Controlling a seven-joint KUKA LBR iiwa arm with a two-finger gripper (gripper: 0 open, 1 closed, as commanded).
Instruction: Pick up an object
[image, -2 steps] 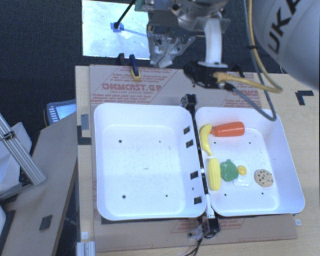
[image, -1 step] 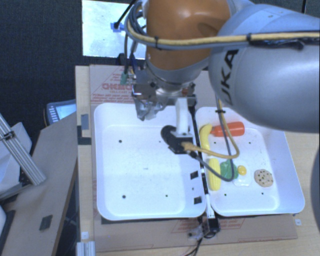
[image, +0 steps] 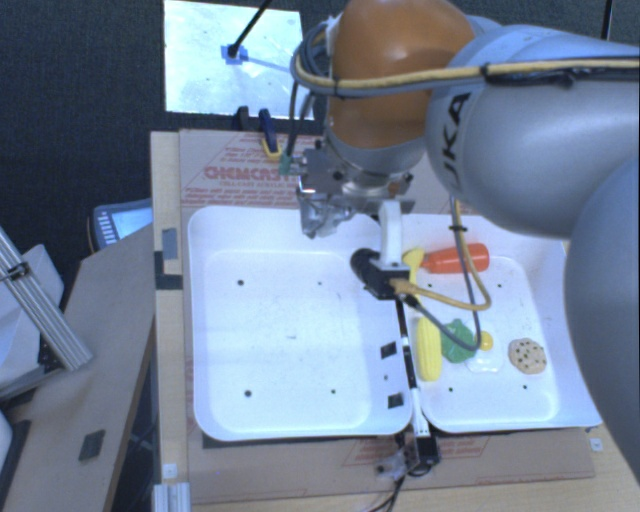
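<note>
My gripper (image: 322, 220) hangs over the back edge of the left bin (image: 230, 400), under the orange band of the arm. Nothing shows between or below it. The objects all lie in the right bin (image: 545, 405): an orange carrot (image: 457, 260) at the back, a yellow corn cob (image: 428, 347) near the divider, a green piece (image: 460, 335) beside the corn, a small yellow piece (image: 485, 342) and a round cookie (image: 527, 355) toward the right. The gripper is up and to the left of all of them.
The grey arm covers the back right of the right bin. A cardboard sheet (image: 235, 170) lies under and behind both bins. A black divider strip (image: 405, 350) runs between the bins.
</note>
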